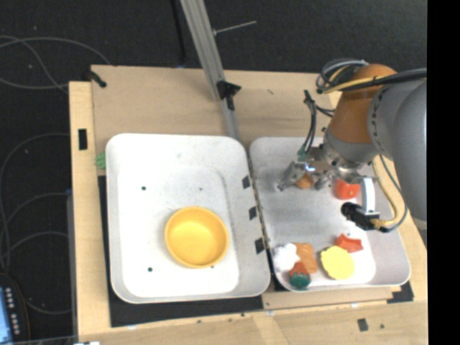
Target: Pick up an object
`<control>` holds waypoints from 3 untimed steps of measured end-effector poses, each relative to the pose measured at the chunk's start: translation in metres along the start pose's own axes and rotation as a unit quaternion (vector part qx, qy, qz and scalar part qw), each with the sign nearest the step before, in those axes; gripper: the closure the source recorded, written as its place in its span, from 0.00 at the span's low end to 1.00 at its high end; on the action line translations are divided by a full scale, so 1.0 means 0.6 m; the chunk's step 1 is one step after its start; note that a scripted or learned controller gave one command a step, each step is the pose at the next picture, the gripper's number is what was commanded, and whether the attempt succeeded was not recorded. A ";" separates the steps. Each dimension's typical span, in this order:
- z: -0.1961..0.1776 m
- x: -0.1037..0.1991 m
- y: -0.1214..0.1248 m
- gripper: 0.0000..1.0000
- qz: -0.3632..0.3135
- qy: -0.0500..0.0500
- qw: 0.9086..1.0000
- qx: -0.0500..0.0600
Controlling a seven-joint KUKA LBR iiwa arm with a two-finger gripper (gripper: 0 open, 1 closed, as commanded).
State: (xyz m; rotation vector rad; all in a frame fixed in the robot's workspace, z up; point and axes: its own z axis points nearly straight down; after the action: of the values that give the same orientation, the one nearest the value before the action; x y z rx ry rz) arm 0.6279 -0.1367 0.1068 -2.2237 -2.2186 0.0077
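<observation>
1. nearest the camera, along the front edge of the right bin (pixel 284 192), lies a cluster of small things: a white lump (pixel 285 254), an orange piece (pixel 306 257) beside it, a dark green piece (pixel 300 281) just below, a flat yellow disc (pixel 337 264), and a small red-orange wedge (pixel 350 244) just behind the disc.
2. a small orange-brown object (pixel 306 182) sits under the gripper (pixel 307 174), near the back of the right bin; it is too small and too covered to tell its shape, long axis or heading.
3. a red-orange object (pixel 347 190) lies just right of the gripper, close under the wrist.
4. the left bin (pixel 144 164) holds a yellow bowl (pixel 195 236), upright with its mouth up, toward the front of the bin.
5. the gripper hangs over the back part of the right bin; whether its fingers are spread or pinching the orange-brown object cannot be told.
</observation>
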 end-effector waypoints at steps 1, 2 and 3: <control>-0.024 0.000 0.003 1.00 0.002 0.001 1.000 -0.004; -0.110 0.000 -0.010 1.00 0.000 0.002 1.000 -0.005; -0.209 -0.008 -0.003 1.00 -0.002 0.001 1.000 -0.003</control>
State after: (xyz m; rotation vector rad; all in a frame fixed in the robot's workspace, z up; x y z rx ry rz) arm 0.6262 -0.1412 0.2323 -2.2204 -2.2254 -0.0011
